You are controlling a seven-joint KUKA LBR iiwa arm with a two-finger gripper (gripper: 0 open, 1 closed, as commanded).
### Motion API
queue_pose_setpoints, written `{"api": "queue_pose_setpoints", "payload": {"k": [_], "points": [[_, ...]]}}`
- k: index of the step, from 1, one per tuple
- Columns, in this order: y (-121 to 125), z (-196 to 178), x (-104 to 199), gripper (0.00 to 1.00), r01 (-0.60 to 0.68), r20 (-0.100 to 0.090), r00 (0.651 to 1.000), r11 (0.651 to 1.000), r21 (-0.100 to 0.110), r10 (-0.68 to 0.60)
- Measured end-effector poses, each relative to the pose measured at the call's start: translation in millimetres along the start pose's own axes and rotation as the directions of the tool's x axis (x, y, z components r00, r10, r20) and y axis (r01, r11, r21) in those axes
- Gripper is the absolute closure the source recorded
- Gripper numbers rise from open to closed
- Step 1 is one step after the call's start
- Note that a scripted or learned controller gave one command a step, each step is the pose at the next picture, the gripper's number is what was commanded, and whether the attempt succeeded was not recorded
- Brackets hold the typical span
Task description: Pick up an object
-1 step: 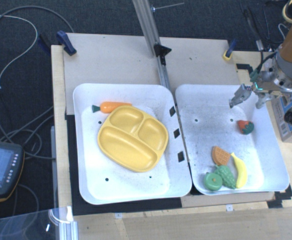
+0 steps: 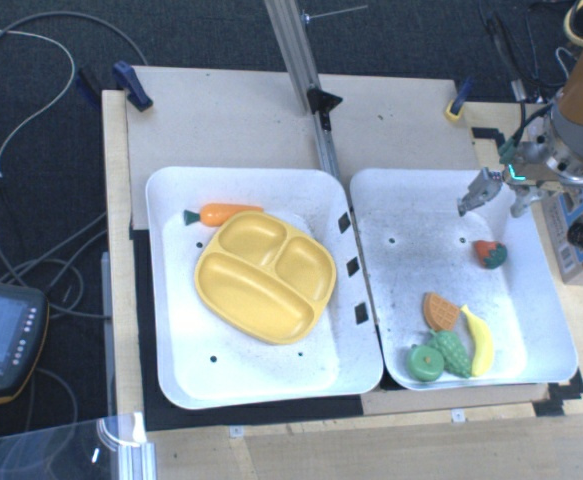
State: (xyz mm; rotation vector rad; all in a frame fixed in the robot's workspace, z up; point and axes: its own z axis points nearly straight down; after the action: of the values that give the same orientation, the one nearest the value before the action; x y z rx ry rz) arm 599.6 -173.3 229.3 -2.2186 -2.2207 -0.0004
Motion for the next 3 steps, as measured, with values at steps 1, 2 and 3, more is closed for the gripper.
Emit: {"api": "queue_pose_setpoints", "payload": {"k": [1,2,3], "points": [[6.4,56.4,-6.2,0.00,-0.001,0.000,1.000,1.000,0.006,0.001],[10.1,118.7,-3.4,0.00,0.001,-0.001,1.000,1.000,0.007,-0.001],[9.7,137.8,-2.8,0.00,0.000,0.000,1.000,1.000,0.004,0.000]]}}
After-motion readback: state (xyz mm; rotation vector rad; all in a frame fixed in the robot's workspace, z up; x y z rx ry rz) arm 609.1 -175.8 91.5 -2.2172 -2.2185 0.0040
